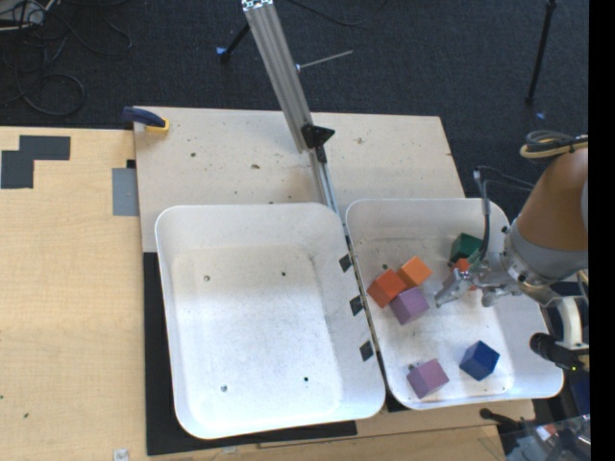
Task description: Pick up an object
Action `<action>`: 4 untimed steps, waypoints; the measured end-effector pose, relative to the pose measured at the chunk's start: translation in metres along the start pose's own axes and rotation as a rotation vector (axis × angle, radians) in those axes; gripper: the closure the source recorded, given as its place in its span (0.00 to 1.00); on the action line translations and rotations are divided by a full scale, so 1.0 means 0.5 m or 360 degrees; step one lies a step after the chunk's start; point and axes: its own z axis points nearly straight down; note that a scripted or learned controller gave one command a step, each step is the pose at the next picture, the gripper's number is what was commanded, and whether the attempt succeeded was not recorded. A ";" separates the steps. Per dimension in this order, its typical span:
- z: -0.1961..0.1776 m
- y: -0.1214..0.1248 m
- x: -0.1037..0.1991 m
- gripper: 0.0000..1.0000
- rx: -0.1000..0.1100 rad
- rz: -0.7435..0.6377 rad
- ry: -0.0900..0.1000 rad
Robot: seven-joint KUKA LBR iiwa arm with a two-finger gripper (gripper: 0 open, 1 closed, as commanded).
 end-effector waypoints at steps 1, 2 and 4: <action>-0.027 0.002 -0.006 1.00 -0.0009 0.0010 -0.0004; -0.149 0.015 -0.004 1.00 -0.0021 -0.0004 -0.0007; -0.229 0.026 0.097 1.00 -0.0010 -0.0009 -0.0001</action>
